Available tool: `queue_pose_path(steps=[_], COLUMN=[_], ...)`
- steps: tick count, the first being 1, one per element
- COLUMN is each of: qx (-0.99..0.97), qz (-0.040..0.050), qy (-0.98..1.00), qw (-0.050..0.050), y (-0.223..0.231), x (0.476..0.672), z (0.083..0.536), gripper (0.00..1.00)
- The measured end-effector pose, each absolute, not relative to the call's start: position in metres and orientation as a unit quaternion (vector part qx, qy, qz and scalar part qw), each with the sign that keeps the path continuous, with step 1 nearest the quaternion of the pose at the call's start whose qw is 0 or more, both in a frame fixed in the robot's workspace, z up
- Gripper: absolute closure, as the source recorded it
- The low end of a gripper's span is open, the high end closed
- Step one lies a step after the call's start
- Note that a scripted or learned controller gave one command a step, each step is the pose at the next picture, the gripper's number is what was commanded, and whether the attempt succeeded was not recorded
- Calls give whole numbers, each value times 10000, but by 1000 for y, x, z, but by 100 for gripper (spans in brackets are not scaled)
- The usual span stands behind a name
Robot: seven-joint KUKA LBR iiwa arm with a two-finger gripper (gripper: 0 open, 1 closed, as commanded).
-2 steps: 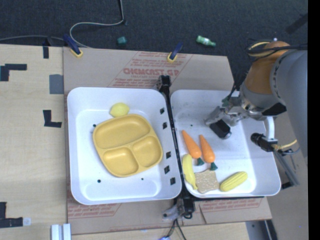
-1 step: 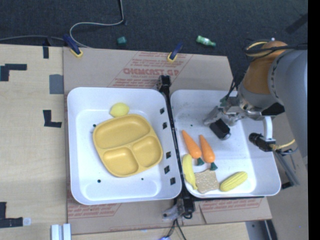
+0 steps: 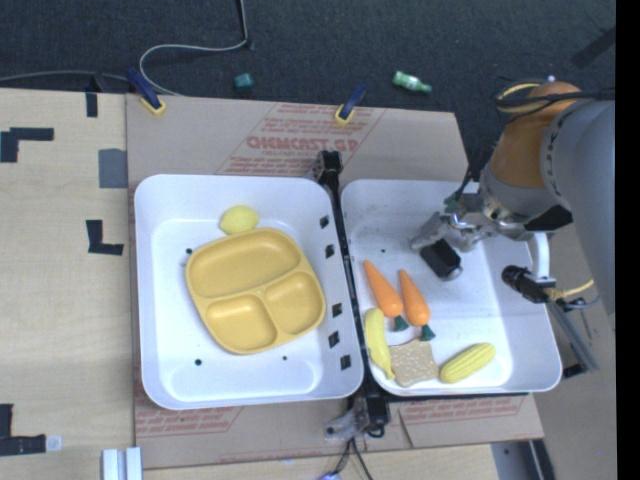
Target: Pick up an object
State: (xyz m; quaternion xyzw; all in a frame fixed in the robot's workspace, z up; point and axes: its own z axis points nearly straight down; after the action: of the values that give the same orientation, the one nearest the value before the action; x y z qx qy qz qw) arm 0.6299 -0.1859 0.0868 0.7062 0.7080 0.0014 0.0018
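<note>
**Over the right bin**

Poised above right bin (image 3: 520, 363), up and right of carrots (image 3: 398, 290): gripper (image 3: 441, 252), finger state impossible to tell. Below carrots: banana (image 3: 377, 340), cracker (image 3: 413, 364), corn (image 3: 466, 362). In left bin (image 3: 160, 298): yellow tray (image 3: 254, 290), lemon (image 3: 238, 220).

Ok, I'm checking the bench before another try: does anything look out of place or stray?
Mostly tidy. Two small green bits lie on the dark floor beyond the cardboard: one near the cable, another further right. The toy food sits inside the right bin, the yellow tray in the left bin.
</note>
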Motion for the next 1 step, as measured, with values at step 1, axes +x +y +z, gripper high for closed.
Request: queue_pose_path(steps=[1], qx=[7068], qz=[4], qy=[7074], qw=[32], y=[-169], x=[616], z=[87], gripper=[0])
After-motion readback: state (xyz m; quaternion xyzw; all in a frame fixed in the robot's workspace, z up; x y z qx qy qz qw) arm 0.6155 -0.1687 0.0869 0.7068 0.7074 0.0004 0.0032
